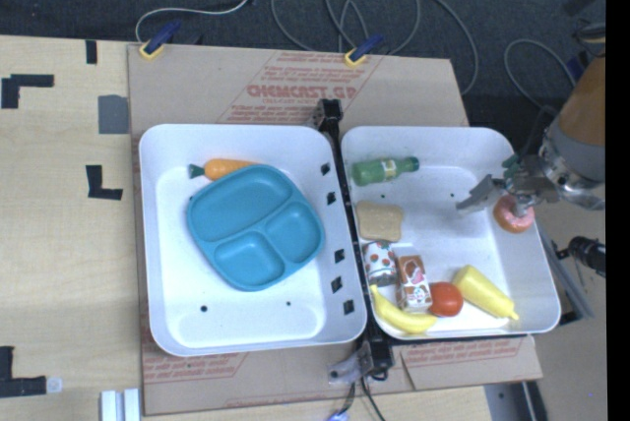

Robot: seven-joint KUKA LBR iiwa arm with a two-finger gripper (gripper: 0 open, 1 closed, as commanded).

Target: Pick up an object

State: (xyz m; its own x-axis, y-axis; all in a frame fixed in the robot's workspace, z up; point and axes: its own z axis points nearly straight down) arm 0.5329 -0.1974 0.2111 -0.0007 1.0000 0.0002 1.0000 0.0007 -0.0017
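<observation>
My gripper (512,196) hangs over the right edge of the right bin (443,139). A round pink-red fruit (514,215) sits directly under it, by the bin's right rim; I cannot tell whether it is gripped. Elsewhere in that bin lie a green bottle (384,170), a tan bread slice (381,221), two small printed cartons (399,276), a red tomato (446,300), a banana (399,316) and a yellow pepper-like piece (484,292). The left bin (167,311) holds a blue divided plate (256,225) with a carrot (228,168) behind it.
Both bins rest on a cardboard sheet (295,85) held by two blue-yellow clamps at its far edge. Cables loop across the dark floor behind. A black divider bar (340,212) runs between the bins. Wooden bench surface extends to the left.
</observation>
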